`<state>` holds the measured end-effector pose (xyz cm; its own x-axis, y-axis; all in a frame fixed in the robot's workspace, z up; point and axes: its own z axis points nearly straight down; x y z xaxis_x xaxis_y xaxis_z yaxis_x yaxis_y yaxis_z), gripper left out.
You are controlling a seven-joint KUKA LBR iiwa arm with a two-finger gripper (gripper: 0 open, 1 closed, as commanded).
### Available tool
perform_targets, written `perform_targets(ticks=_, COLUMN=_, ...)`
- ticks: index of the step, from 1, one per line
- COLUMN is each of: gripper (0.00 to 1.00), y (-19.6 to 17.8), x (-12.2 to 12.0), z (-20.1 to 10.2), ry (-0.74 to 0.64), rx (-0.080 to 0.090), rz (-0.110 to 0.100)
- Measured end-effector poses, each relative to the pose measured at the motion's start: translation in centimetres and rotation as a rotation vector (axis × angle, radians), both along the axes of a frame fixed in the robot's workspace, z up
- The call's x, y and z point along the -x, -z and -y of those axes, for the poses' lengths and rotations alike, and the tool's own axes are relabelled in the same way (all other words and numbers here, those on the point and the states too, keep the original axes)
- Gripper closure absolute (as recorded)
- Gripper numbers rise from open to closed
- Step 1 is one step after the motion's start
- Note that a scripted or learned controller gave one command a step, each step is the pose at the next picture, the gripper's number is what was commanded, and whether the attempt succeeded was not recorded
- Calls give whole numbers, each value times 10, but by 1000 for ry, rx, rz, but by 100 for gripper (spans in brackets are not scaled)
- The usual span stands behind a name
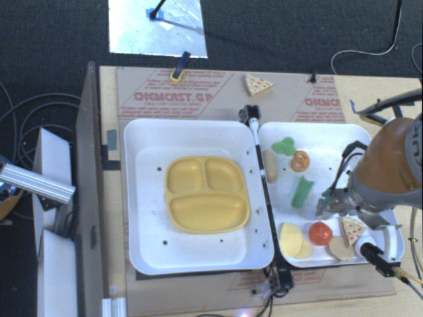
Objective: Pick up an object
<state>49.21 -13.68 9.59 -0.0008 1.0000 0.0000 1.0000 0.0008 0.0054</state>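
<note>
While the tomato [320, 232], pizza slice [351, 230] and pale pieces lie along the right bin's [334, 140] near edge, the gripper [330, 205] hovers just behind them, grip unreadable; nothing is lifted yet. Next comes a descent onto one piece, perhaps the green stick [303, 191] farther back.

A dark carpet [53, 32] covers the floor around the bench. A shiny square sheet [157, 17] lies on it at the top, catching light. Black cables [26, 121] loop at the left, near a white box [56, 243]. A thin white cord [370, 48] trails at the upper right.
</note>
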Motion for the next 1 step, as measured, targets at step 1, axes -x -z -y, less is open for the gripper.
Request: perform_targets(ticks=1, gripper=100, y=-10, x=-1, z=0, ry=-1, rx=0, rz=2)
